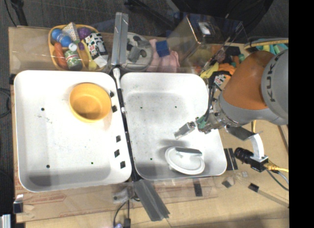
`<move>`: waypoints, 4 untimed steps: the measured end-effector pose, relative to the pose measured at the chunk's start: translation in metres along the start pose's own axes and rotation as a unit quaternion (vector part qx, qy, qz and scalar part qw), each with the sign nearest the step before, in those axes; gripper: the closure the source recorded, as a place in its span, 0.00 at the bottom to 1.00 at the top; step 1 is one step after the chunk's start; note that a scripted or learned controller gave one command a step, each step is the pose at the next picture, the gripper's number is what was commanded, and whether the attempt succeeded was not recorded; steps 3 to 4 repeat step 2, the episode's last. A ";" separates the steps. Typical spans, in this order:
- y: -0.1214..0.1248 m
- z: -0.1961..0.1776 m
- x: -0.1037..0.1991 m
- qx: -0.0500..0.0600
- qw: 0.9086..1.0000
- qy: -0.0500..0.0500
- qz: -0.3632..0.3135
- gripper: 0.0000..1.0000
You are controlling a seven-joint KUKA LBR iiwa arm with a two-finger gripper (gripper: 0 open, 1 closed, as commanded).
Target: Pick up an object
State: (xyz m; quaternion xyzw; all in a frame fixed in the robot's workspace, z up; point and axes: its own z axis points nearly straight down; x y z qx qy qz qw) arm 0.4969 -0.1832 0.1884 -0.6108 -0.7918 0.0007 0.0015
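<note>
My tool [182, 130] hangs over the right bin [147, 89], just far of the white lid [185, 160] lying near that bin's near edge; I cannot tell how it is set. To take the lid well, I judge I should drop onto its raised rim. The yellow bowl [90, 102] sits well apart in the left bin [34, 124], and nothing blocks the way.

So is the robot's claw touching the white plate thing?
Apart. The camera view shows bare bin floor between the gripper and the white dish below it.
</note>
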 end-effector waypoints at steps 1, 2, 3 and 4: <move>-0.018 0.097 0.006 -0.002 0.999 0.000 0.046 0.00; 0.022 0.097 0.063 0.000 0.996 0.000 0.091 0.00; 0.022 0.097 0.063 0.000 0.996 0.000 0.091 0.00; 0.022 0.097 0.063 0.000 0.996 0.000 0.091 0.00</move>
